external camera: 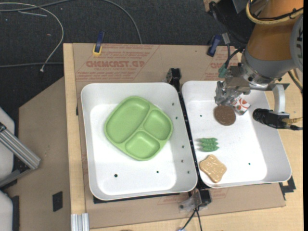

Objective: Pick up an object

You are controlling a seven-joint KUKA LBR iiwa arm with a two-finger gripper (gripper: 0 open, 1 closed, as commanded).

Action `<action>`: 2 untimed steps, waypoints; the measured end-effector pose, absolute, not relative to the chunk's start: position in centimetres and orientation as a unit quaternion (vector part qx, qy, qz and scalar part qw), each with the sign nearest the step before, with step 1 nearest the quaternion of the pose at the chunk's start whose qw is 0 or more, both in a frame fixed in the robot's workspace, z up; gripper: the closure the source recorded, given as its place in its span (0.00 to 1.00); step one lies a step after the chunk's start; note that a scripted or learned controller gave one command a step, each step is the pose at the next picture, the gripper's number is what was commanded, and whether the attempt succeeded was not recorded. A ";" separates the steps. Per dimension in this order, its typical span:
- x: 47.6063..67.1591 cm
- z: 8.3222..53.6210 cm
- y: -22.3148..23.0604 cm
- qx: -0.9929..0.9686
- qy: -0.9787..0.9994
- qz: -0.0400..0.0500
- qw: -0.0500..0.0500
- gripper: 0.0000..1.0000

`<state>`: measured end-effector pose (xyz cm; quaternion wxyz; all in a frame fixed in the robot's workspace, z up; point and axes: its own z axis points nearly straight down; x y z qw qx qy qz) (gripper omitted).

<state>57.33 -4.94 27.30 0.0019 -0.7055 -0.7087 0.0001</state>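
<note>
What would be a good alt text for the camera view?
The pincer hangs over the right bin, just above a brown disc; green beans and a tan cracker lie nearer the camera. The left bin holds a green divided plate.

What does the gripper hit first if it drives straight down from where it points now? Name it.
Probably the brown round disc in the right bin: the gripper points down just above it. A red-and-white object sits close beside; depth is unclear.

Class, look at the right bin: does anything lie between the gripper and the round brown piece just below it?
Nothing visible does. The gripper sits directly above the round brown piece; the red-and-white object lies beside it, to the right.
</note>
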 end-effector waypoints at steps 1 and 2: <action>55.2 25.4 -0.2 -0.706 -0.709 0.001 0.003 1.00; 53.5 25.5 4.2 -0.705 -0.709 0.000 0.003 1.00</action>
